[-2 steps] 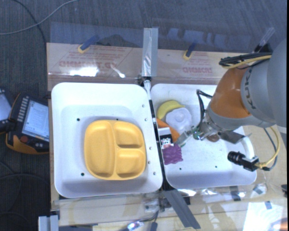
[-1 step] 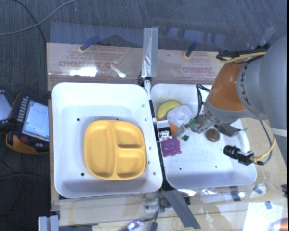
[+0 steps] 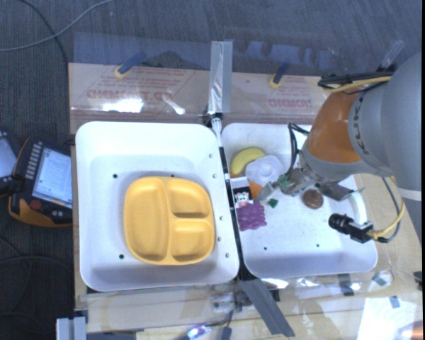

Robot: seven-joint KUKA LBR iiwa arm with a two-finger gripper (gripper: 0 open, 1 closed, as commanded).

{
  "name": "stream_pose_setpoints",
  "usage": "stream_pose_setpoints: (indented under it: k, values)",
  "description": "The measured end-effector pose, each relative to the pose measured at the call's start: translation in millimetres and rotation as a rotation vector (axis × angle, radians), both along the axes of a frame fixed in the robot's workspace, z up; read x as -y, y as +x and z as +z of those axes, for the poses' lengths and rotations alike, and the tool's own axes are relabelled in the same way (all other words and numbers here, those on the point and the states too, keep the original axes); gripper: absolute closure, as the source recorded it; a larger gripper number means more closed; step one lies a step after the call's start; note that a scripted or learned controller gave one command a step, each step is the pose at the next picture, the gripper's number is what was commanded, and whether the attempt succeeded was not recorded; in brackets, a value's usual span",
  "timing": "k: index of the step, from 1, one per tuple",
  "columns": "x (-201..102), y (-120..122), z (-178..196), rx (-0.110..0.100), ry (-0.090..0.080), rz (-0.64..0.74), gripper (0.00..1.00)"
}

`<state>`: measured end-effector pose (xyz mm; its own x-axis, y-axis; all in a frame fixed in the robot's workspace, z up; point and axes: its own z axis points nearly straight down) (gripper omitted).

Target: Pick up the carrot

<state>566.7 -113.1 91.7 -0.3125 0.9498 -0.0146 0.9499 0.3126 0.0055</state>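
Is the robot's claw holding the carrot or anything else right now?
It cannot be told. The gripper is low in the right bin, close to the carrot, but its tip is too small and cluttered to see anything gripped.

Arm (image 3: pixel 382 119) enters from right, orange band (image 3: pixel 333 129) above wrist, bent down and leftward; gripper (image 3: pixel 278 188) low, pointing left.
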Motion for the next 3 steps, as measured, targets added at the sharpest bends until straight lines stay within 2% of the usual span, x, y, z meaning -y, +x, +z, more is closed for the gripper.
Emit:
stream_pose_setpoints:
  k: [1, 2, 3]
  values:
    - [3.6, 12.6, -0.2, 0.004, 0.001, 0.275, 0.0]
    - [2.2, 13.2, 9.8, 0.004, 0.002, 0.276, 1.0]
    - [-44.8, 48.1, 91.6, -0.011, 0.009, 0.044, 1.0]
